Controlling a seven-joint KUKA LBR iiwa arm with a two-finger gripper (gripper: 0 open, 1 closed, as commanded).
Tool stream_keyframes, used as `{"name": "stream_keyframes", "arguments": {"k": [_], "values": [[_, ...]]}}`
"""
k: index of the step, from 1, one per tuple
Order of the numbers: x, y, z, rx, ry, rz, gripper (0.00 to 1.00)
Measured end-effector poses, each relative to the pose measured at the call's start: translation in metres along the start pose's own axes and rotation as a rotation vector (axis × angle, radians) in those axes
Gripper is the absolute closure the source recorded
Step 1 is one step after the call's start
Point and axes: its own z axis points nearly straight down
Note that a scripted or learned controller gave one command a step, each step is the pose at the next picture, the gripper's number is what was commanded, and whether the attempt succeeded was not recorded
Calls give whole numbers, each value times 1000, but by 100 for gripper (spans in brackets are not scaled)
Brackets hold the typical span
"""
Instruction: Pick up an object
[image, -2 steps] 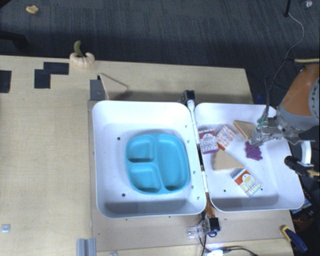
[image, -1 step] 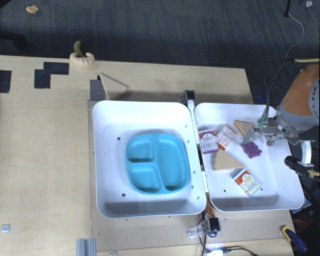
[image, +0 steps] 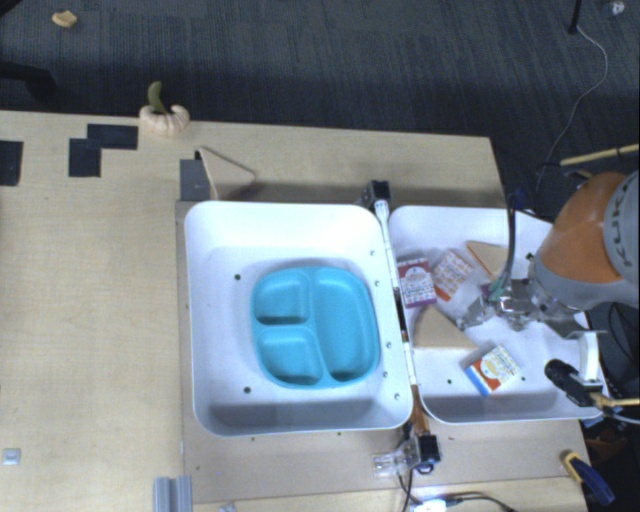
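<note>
Pale wooden bench (image: 90, 330) under everything, with black tape patches (image: 100, 147) near its far left edge.

Left bin (image: 215, 300): white, shallow, rounded at the corners, holding a blue tray (image: 315, 325) with three compartments, set roughly in the middle of the floor.

Right bin (image: 440, 395): white, touching the left bin along a shared rim, holding several small things.

Arm (image: 590, 245) reaching in from the right over the right bin's far right part, orange band above grey wrist.

Gripper (image: 492, 305) low over the middle of the right bin, just beside the pale packet. Open or closed: cannot tell from this slant. Nothing plainly held.

Candidates for picking, all in the right bin:
- Tan card (image: 487, 256), flat and wedge-shaped, at the far side, partly hidden by the arm.
- Dark red packet (image: 415, 282), rectangular, with pale print on it, close to the shared rim.
- Pale packet (image: 454, 270), whitish with reddish marks, tilted, just beside the dark red packet and between it and the tan card.
- Small box (image: 493, 368), white with an orange face and a blue edge, lying tilted on the near part of the floor, apart from the others and nearer than the gripper.

Far back on the bench, well apart from both bins: a small tan gourd-like thing (image: 163, 119) with a greenish stem.
</note>
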Motion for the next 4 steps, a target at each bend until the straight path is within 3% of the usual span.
{"name": "stream_keyframes", "arguments": {"k": [1,2,3,4], "values": [[-1,3,-12,-7,-3,-2,100],[-38,37,-39,2,-1,-1,100],[-38,37,-38,3,0,-2,0],[-17,-18,0,-1,-1,1,0]]}}
